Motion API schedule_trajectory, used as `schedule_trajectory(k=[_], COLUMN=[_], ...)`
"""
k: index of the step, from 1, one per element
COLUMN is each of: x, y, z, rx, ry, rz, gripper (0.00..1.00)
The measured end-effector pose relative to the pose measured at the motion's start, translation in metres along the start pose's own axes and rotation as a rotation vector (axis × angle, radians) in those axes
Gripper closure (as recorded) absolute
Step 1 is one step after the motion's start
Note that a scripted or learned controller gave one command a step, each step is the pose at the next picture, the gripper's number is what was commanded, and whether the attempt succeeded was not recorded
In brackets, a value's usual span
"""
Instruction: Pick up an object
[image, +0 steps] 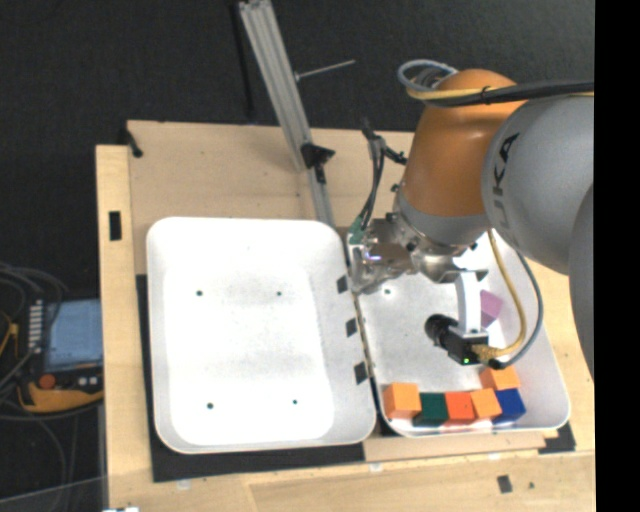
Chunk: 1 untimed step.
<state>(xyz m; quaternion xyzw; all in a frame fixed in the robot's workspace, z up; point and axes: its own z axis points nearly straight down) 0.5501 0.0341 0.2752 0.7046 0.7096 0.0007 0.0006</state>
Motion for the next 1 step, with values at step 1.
schedule_trajectory(k=[1], x=[0.0386], y=[0.0173], z=[0.0162], rx=[0.001], ry=[-0.001], rz=[0.002], gripper=[1.00])
